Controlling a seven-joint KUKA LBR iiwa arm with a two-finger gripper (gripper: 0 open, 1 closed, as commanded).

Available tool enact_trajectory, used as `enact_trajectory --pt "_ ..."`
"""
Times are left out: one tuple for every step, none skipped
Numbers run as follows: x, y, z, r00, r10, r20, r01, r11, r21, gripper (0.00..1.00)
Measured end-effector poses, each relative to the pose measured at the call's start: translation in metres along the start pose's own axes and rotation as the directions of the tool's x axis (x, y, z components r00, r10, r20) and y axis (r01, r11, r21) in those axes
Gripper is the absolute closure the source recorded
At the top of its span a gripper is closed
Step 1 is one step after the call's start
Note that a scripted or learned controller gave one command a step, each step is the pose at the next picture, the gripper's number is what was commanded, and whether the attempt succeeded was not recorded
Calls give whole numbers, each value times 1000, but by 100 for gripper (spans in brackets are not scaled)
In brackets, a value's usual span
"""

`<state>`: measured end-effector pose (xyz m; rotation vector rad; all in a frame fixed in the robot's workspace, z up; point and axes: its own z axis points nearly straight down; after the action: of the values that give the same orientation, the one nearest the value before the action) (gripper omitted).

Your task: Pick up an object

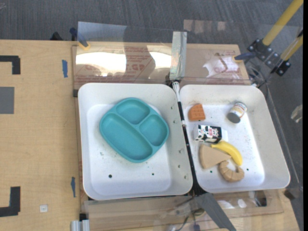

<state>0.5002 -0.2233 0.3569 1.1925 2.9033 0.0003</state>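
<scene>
The right bin (269, 129) holds several small objects. An orange waffle-like piece (196, 112) lies near its upper left. A small grey can (236, 112) lies on its side to the right of it. A black-and-white carton (208, 133) rests in the middle. Below it a yellow banana (227, 151) lies across a tan bread slice (209, 157), with a brown croissant (232, 172) at the bottom.
The left bin (96, 172) holds a teal divided plate (134, 129). A clear plastic sheet (125, 61) and a metal divider (178, 54) stand behind the bins. A yellow pole with a black clamp (272, 37) is at the upper right.
</scene>
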Motion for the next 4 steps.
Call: enact_trajectory --pt "11 -11 4 935 355 -1 -355 935 1 100" --pt "9 -9 31 910 -414 1 414 910 0 100" --pt "13 -14 22 990 -141 5 141 990 -1 100" --pt "37 11 128 879 -477 -3 477 879 -1 100"
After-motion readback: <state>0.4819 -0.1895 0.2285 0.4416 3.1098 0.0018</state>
